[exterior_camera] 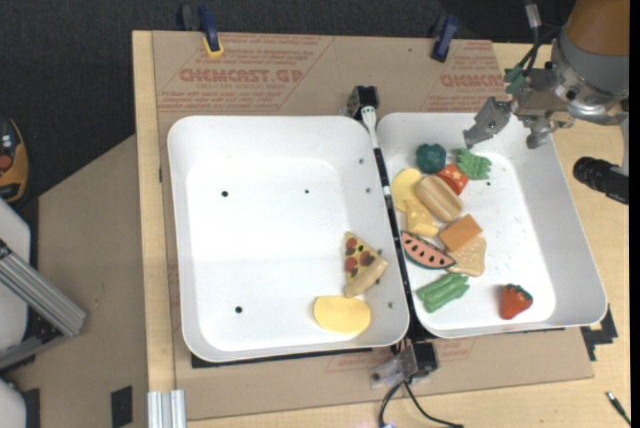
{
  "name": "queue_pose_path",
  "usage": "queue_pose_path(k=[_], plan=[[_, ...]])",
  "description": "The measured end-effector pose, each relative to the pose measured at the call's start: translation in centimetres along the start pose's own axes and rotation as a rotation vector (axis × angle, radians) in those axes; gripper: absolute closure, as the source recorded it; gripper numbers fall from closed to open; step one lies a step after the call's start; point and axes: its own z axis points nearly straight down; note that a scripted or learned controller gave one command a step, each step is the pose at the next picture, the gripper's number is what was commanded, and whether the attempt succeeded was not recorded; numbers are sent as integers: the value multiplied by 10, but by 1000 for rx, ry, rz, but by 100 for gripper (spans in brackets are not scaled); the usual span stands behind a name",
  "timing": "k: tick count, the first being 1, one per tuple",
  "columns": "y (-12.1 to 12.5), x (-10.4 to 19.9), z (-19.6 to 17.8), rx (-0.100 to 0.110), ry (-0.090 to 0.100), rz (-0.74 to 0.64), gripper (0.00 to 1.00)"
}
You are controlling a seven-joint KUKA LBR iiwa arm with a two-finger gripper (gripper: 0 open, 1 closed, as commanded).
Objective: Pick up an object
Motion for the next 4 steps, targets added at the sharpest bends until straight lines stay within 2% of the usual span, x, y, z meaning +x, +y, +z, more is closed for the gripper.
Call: queue_pose_path(k=[1, 2, 3, 4], plan=[[6, 21, 98, 10, 2, -2, 0], [60, 16, 197, 0, -1, -2, 0], [61, 16, 180, -6, -2, 0, 100], [44, 80, 84, -11, 1, -7, 100]])
